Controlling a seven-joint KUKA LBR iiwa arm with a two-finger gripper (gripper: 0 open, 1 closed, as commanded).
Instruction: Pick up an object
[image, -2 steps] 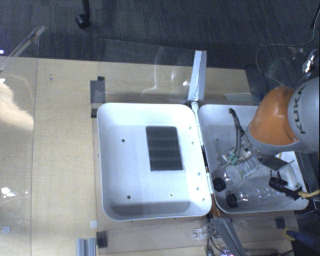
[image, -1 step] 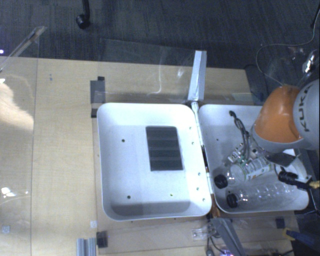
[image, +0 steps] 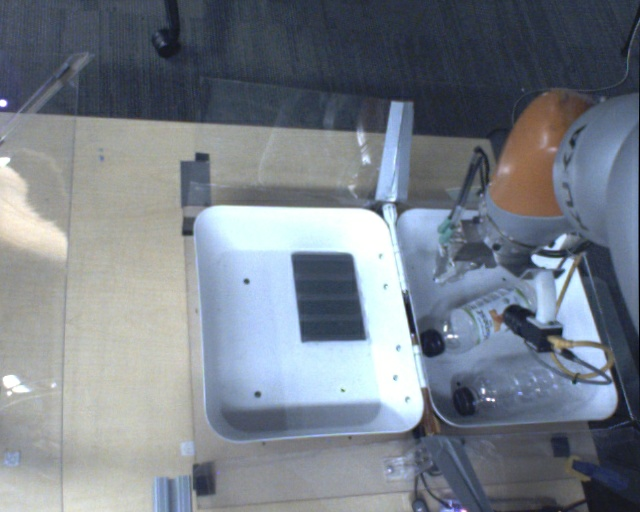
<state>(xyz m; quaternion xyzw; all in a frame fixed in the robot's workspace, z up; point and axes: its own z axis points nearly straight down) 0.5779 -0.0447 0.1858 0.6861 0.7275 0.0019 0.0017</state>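
Fingers (image: 462, 256), state unclear, hang above a clear plastic bottle (image: 478, 326) with black cap and label.

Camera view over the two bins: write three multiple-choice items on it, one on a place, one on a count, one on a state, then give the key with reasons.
1. Where does the dark ribbed block lie?
A. In the left bin
B. In the right bin
C. On the bench outside both bins

2. How many clear plastic bottles are in the right bin?
A. None
B. Two
C. Four

3. How do the bottles rest?
A. Upright
C. Stacked in the left bin
B. Lying on their sides

Key:
1. A, the dark ribbed block sits mid-floor in the left bin.
2. B, an upper bottle and a lower bottle lie in the right bin.
3. B, both lie flat, black caps pointing left.
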